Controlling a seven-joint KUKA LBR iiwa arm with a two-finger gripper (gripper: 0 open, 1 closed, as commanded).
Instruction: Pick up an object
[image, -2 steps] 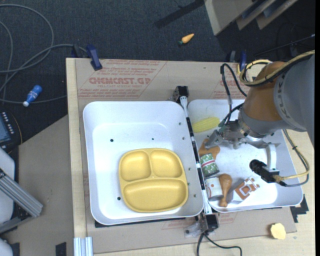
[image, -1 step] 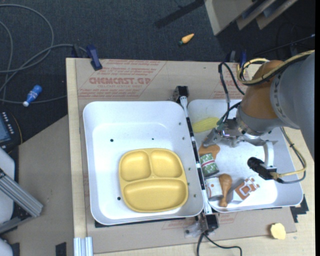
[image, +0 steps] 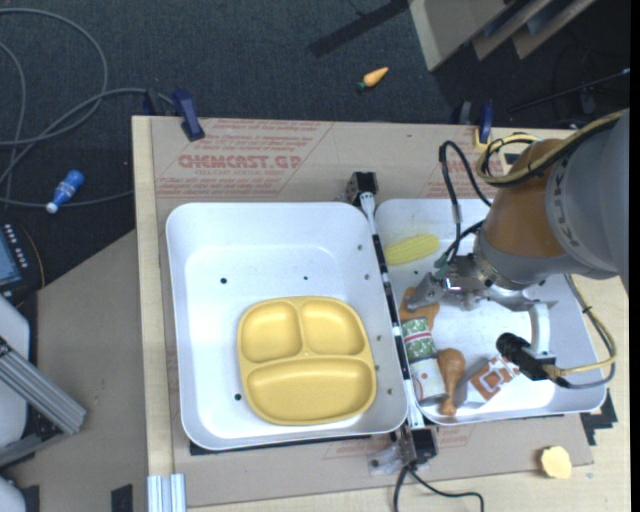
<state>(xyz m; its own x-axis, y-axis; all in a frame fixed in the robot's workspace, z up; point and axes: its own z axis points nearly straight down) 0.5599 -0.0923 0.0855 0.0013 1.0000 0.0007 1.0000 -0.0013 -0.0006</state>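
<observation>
Left bin (image: 200, 250): smooth yellow plastic tray (image: 305, 358), three compartments, rounded corners. Right bin (image: 570, 395): ridged yellow corn (image: 412, 248) far left; brown drumstick (image: 452, 375) near left; small printed packets (image: 420, 335) beside it. Gripper (image: 440, 287) low over bin's left side, grip state unreadable.

Two shallow white bins sit on the bench (image: 250, 150): the left bin (image: 200, 240) holds one yellow divided plate (image: 305, 358), and the right bin (image: 580, 395) holds one yellow corn cob (image: 412, 248), one toy drumstick (image: 451, 372) and about three small packaged items whose kinds are too blurred to tell. On the bench at five o'clock lies one yellow lump (image: 555, 461). The floor carries one blue bottle (image: 66, 189) at nine o'clock and one orange piece (image: 374, 76) at twelve.
</observation>
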